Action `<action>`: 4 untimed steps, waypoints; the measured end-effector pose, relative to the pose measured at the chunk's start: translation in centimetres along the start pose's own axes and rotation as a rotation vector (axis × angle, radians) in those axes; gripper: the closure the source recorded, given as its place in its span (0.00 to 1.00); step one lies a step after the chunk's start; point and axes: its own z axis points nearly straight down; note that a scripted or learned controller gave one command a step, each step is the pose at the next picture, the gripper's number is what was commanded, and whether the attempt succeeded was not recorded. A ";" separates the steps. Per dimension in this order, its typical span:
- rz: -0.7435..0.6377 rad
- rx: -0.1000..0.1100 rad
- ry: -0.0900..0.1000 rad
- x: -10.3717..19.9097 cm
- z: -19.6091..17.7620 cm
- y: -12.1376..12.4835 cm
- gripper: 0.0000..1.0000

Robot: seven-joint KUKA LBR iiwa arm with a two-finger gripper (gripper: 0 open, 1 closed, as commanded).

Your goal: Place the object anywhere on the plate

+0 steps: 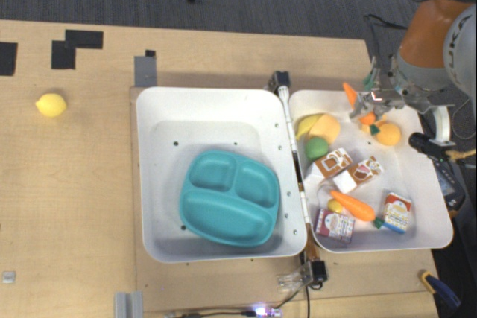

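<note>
A lemon (51,106) lies alone on the bench (74,197), well left of both bins. The left bin (160,112) holds a teal plate (229,196) with three compartments, nothing on it. In the right bin (432,197), from its left side: a yellow fruit (319,126) touching a green one (317,147), two small cartons (334,161) (369,169) with a white block (343,182) between them, a purple box (335,226), a carrot (353,206) and a red-topped carton (397,214). Near the bin's far edge lies a second carrot (349,93). The gripper (371,106) sits low at the bin's far right corner, just above and left of an orange fruit (387,133), with a small orange piece (367,119) right under its tip. Whether its fingers are spread or closed on anything cannot be told.
</note>
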 end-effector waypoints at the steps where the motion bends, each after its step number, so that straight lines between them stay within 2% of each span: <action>1: -0.070 0.001 0.002 7.4 -2.3 -4.9 1.00; 2: -0.091 0.001 0.003 14.7 -2.3 -8.6 1.00; 3: -0.272 0.002 0.002 21.2 -2.3 -11.1 1.00; 4: -0.271 0.002 0.002 21.1 -2.3 -11.1 0.00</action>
